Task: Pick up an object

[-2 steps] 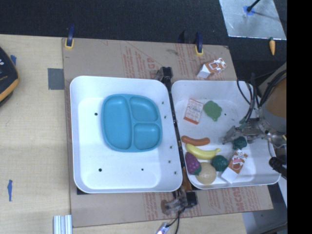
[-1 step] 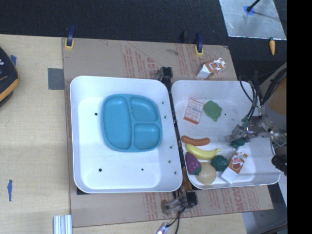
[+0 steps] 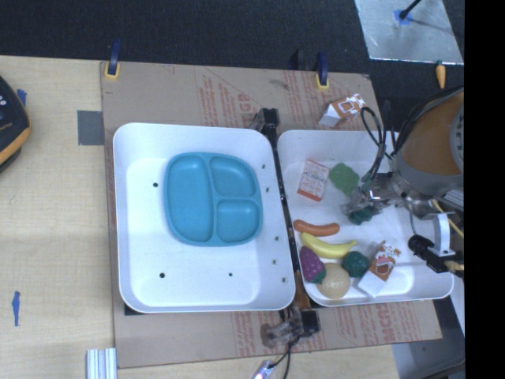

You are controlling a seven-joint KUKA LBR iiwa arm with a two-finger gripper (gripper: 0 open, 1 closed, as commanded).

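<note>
My gripper (image 3: 361,208) is low in the right bin (image 3: 410,294), reaching in from the right beneath the grey and orange arm (image 3: 430,152). It sits just below a green soft object (image 3: 343,178) and right of a white and red packet (image 3: 312,180). Below it lie a sausage (image 3: 316,228), a banana (image 3: 328,248), purple grapes (image 3: 312,265), a beige ball (image 3: 334,282), a dark green vegetable (image 3: 356,263) and a small orange and white carton (image 3: 384,261). A small dark shape lies at the gripper's tip; whether it is held is unclear.
The left bin (image 3: 134,212) holds a blue divided plate (image 3: 213,197). A small carton (image 3: 341,110) lies outside the bins on the cardboard behind the right bin. Cables loop beside the arm at the right bin's far right.
</note>
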